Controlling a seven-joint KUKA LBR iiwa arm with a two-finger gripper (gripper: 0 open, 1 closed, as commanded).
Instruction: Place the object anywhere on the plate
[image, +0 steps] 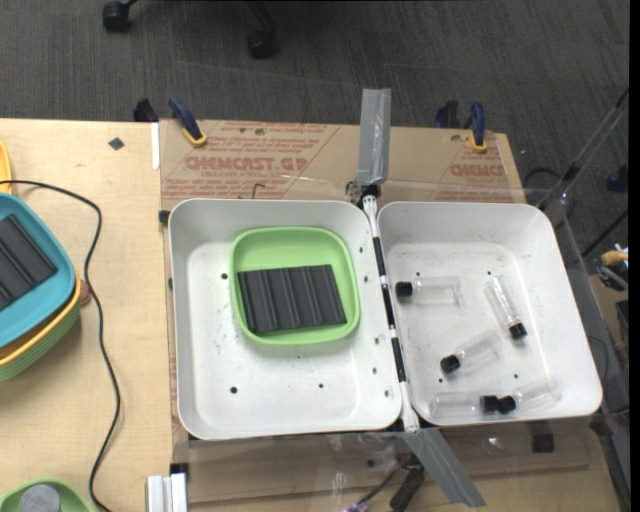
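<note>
A clear vial (505, 403) lies nearest; grasp it across its middle, then carry it to the green plate (345, 255).

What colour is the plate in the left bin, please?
Light green plate, holding a dark ridged insert; camera view.

There are two white bins, the left bin (200, 400) and the right bin (560, 260). One green plate (245, 250) sits in the left bin, with one dark ridged block (293, 299) on it. Four clear little tubes with black caps lie in the right bin: at 9 o'clock (428, 291), 3 o'clock (503, 306), 6 o'clock (470, 356) and 5 o'clock (515, 401).
</note>
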